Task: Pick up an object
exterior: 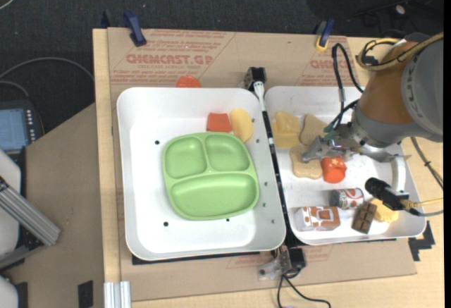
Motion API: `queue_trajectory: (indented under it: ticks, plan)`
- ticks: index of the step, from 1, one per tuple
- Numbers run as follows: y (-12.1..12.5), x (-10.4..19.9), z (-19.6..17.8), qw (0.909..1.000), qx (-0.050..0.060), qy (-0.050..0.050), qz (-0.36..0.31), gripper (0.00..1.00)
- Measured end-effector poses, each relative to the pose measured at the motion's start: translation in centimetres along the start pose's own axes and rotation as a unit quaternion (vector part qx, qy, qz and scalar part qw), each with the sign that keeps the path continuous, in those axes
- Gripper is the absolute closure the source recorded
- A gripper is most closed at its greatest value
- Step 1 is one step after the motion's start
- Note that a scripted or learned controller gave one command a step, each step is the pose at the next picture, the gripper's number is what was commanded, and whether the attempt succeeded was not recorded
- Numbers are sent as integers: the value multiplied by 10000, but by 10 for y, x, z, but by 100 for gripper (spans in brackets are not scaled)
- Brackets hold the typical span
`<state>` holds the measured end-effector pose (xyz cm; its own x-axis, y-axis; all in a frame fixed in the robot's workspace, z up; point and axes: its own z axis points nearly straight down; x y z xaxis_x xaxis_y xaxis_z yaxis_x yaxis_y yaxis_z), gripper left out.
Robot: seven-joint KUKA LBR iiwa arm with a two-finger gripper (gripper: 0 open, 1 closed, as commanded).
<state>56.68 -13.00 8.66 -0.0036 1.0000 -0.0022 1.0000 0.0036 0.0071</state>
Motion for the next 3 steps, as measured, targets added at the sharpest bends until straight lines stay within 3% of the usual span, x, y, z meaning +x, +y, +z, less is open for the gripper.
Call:
queue_trajectory:
  ticks: [1, 2, 3]
  plan:
    - [-24, 7, -1, 10000, 5, 6, 24, 0]
    - [-23, 5, -12, 10000, -17, -10, 21, 100]
    - [39, 91, -104, 10000, -37, 15, -36, 100]
